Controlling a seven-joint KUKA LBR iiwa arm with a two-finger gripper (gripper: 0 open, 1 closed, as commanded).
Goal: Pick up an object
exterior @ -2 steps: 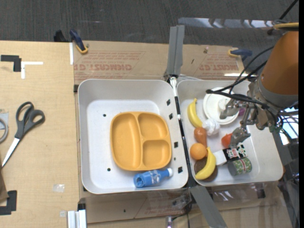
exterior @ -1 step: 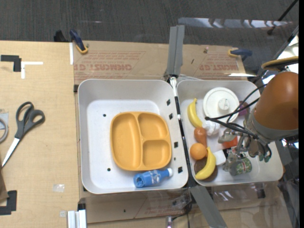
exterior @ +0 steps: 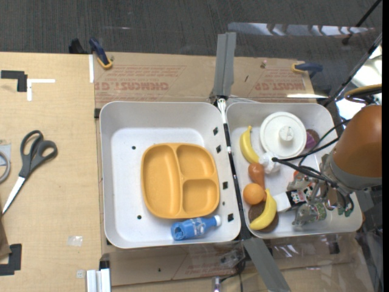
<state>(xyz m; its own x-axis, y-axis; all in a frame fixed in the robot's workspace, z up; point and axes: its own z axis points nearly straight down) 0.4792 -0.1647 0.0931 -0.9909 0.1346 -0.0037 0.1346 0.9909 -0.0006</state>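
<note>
Your arm (exterior: 363, 148) looms closest, its gripper (exterior: 307, 208) low in the right bin's (exterior: 340, 227) near right corner, likely poised for a grab; whether it's parted or closed, you cannot tell. Nearest candidates, a banana (exterior: 265, 210) and an orange (exterior: 254, 193), sit just beside it, toward the bin's left wall.

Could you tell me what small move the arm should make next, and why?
Probably slide the gripper a little toward the left bin, until it is over the lower banana. The gripper hangs in the near corner of the right bin, beside that banana rather than above it.
</note>
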